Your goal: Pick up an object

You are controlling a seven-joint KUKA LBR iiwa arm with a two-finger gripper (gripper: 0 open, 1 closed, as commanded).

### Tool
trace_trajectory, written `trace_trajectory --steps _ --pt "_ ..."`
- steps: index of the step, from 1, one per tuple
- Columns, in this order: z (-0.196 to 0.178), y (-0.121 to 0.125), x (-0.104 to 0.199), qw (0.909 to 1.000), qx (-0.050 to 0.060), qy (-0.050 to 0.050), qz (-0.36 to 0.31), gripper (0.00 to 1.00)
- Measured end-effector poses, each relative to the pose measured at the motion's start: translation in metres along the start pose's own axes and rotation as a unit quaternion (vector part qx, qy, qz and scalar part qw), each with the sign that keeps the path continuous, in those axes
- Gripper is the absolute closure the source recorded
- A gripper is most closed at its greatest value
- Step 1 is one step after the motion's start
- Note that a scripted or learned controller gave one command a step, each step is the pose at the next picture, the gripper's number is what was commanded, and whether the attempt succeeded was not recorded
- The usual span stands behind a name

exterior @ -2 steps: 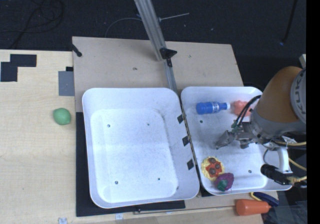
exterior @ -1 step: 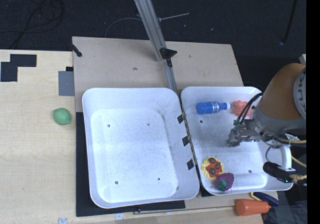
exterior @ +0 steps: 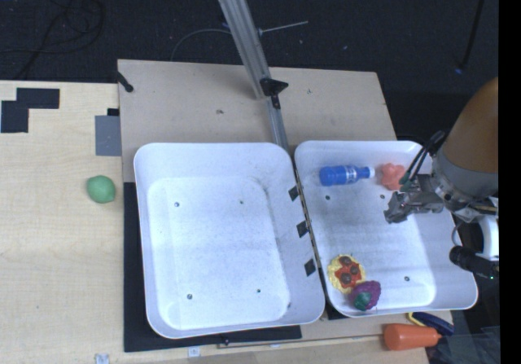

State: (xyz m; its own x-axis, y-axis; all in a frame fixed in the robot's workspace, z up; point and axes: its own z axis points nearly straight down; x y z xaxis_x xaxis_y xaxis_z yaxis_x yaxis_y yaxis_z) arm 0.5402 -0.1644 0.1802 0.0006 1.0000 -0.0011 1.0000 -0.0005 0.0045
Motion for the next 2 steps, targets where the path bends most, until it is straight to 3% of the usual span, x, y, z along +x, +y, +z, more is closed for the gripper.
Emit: trace_trajectory --steps 1,2 --pt "-0.052 0.001 0.0 1.0 0.0 0.0 0.0 1.0" --pt "-0.058 0.002 0.056 1.0 0.002 0.001 -0.002 1.0"
